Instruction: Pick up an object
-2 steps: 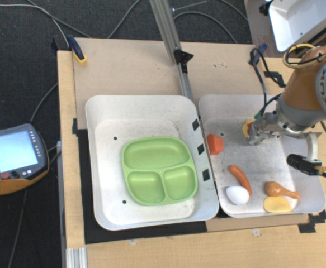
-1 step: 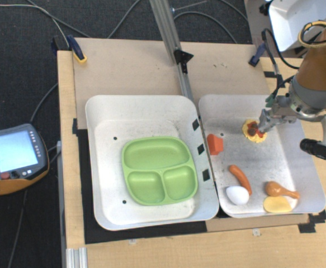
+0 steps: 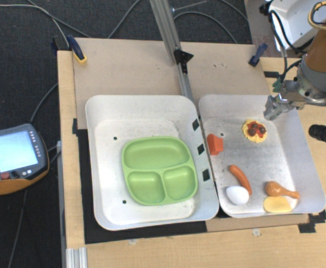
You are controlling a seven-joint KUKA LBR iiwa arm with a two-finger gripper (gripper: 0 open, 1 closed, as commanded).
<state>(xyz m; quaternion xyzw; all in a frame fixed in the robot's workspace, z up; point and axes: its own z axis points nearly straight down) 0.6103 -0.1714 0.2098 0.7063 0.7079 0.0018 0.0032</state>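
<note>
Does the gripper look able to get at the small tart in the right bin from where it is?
Probably yes: the gripper hangs just right of the tart, which lies apart from other items.

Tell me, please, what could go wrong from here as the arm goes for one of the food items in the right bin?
The hand hovers near the right bin's far wall beside the small tart; a descent there might clip the wall or nudge the tart instead of grasping it. The egg and carrot touch, so reaching for one may push the other. The rounded egg could well roll away.
</note>
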